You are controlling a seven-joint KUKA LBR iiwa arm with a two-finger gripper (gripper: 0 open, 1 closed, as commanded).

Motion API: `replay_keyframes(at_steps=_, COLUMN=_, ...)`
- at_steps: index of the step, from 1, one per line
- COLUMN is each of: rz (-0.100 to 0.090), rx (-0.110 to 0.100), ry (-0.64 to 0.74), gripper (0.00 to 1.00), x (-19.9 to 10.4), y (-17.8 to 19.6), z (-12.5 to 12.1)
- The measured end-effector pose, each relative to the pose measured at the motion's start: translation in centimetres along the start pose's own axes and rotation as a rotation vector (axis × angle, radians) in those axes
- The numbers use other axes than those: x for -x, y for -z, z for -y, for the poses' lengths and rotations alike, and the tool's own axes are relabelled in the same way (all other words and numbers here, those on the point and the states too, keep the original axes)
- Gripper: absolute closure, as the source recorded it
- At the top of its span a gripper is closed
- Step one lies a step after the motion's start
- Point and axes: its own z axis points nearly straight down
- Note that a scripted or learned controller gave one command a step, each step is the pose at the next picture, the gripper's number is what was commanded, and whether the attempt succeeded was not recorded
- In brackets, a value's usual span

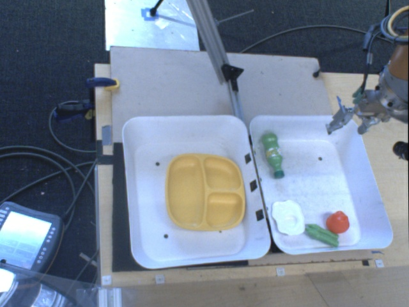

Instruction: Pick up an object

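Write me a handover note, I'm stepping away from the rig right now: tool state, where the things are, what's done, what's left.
Tool: open, holding nothing, at the right bin's far right corner.
Right bin: green bottle near the far left, white fried egg, green pod and red tomato along the near side.
Left bin: yellow divided plate in the middle.
Done: nothing picked yet.
Left: descend on an object, grasp, lift.
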Motion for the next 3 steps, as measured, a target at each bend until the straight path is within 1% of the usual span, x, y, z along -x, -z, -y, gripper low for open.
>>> replay_keyframes(at_steps=1, rz=0.001, rx=-0.001, ry=0.001, gripper=0.0, x=0.0, y=0.0, z=0.0)
replay_keyframes(at_steps=2, rz=-0.001, rx=-0.004, ry=-0.006, gripper=0.0, x=0.0, y=-6.0, z=0.7)
replay_keyframes(at_steps=3, rz=-0.001, rx=-0.003, ry=-0.008, gripper=0.0, x=0.3, y=-10.3, z=1.2)
